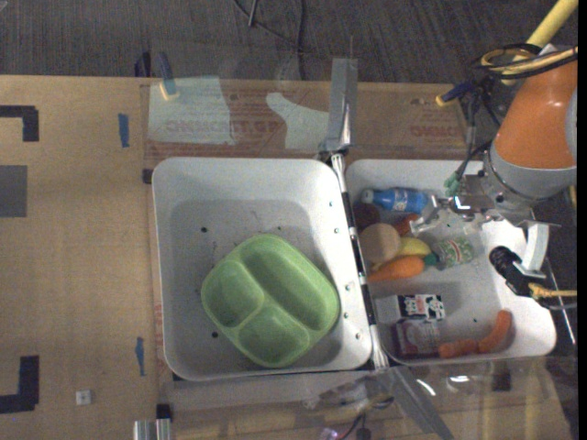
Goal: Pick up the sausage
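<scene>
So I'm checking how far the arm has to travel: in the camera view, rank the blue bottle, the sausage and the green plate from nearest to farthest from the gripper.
Gripper is over the right bin's upper part.
1. Blue bottle: just to its left in the view, same bin.
2. Sausage: lower edge of the right bin, well below the gripper.
3. Green plate: in the left bin, farthest.

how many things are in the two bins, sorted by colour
green: 2, divided plate, small packet
orange-red: 2, carrot, sausage
blue: 1, bottle
tan: 1, round food
yellow: 1, piece
black and white: 1, milk carton
total: 8 that can be made out
</scene>
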### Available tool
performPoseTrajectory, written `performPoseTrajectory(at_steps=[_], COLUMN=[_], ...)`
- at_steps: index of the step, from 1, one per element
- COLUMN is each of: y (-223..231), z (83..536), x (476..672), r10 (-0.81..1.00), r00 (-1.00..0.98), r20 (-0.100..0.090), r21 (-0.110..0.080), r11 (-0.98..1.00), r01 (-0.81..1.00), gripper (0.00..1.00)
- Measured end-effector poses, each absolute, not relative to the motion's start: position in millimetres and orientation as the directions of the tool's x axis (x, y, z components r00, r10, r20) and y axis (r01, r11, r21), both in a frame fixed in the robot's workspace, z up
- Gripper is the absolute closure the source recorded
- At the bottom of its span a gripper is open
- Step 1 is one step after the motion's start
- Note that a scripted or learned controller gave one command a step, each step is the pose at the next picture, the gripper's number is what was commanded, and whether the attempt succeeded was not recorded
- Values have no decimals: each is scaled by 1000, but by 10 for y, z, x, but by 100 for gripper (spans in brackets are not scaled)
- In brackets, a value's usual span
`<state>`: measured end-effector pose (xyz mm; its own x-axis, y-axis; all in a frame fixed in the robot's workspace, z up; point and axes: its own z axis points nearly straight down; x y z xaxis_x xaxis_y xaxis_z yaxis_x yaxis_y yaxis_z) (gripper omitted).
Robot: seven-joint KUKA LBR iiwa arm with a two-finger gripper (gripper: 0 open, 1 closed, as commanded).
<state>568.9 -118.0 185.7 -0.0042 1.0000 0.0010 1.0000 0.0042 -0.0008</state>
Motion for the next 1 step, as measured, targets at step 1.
performPoseTrajectory(at_steps=[1], y=[-1255], z=[1124], x=[6500], r10=[991], r00=[133], r20=[2], r21=[-4], r11=[-133], r01=[991], gripper=[0])
